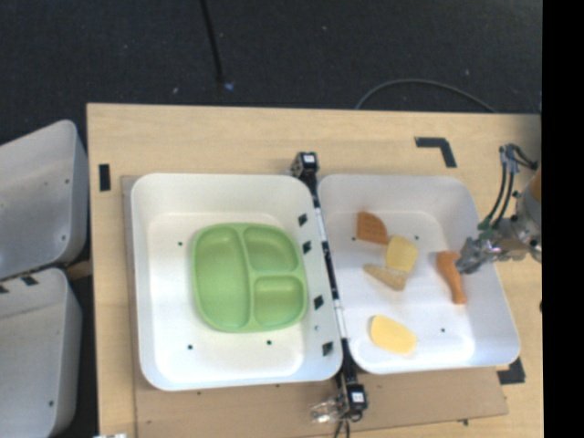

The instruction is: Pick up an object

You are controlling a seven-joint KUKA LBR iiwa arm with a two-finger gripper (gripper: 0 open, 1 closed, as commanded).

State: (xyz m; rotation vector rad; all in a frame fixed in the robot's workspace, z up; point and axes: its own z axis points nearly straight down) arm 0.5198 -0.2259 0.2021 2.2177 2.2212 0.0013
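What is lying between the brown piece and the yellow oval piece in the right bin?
In the camera view, a pale yellow block and a tan wedge lie between the brown piece and the yellow oval piece.

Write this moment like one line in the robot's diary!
gripper: over right bin, beside orange stick | nothing seen held | left bin: green tray | pick: not yet done

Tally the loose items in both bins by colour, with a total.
Green: 1, the divided plate in the left bin.
Yellow: 2, an oval piece and a block.
Orange: 1, a stick.
Brown: 1, a chunk.
Tan: 1, a wedge.
Total: 6.
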